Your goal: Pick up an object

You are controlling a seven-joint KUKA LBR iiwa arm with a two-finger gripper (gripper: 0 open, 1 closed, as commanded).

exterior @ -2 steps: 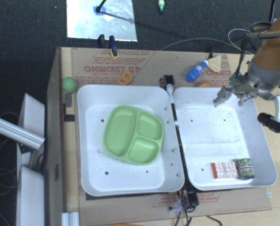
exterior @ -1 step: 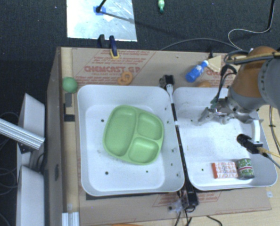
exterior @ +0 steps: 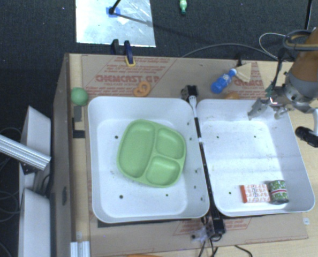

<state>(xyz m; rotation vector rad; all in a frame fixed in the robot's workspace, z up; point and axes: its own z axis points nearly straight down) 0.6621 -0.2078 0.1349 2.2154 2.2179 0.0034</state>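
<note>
Gripper [exterior: 267, 107] over right bin's [exterior: 255, 159] far edge, opening unclear; dark carpet [exterior: 30, 31] beyond bench.

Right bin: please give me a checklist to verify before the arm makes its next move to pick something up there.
1. Targets present in the right bin: ok, a small red-and-white box and a green patterned roll lie near its front edge.
2. Targets separated: not ok, they appear to touch.
3. Gripper above a target: not ok, it is at the bin's far edge.
4. Fingers state: cannot tell.
5. Green divided plate out of the way: ok, it is in the left bin.
</note>
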